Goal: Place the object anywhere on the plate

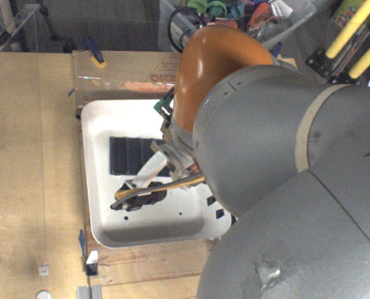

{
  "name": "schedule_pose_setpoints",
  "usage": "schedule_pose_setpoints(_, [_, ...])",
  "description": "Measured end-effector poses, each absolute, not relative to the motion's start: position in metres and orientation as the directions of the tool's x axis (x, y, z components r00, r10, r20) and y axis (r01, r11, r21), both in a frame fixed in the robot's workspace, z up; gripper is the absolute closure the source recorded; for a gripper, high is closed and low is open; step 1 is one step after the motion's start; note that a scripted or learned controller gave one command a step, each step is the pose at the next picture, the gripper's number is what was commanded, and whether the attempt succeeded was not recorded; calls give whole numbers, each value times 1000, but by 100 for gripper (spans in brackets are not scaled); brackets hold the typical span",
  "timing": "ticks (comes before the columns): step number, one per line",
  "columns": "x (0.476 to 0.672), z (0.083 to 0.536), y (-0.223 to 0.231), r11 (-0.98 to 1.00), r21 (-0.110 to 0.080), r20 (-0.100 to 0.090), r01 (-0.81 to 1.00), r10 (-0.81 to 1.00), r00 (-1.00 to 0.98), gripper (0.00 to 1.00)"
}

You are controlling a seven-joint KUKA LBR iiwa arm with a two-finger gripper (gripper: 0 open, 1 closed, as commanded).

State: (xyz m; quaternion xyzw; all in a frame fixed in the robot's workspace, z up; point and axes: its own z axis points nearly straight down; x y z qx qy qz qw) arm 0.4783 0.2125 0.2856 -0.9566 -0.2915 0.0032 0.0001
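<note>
Grey arm is seen over the white bin, covering its right side. Gripper is lowered near the bin's middle. Whether it is clenched cannot be told. A brown stick-like object lies beneath it, beside a black ridged block.

Even, fairly bright overhead light leaves soft glare on the white bin and a faint shadow beneath the close, slightly blurred grey arm; the background is dim.
</note>
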Motion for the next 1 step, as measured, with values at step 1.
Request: schedule_pose_setpoints(1, [479, 94, 226, -913, -4, -3, 409, 409, 913, 100])
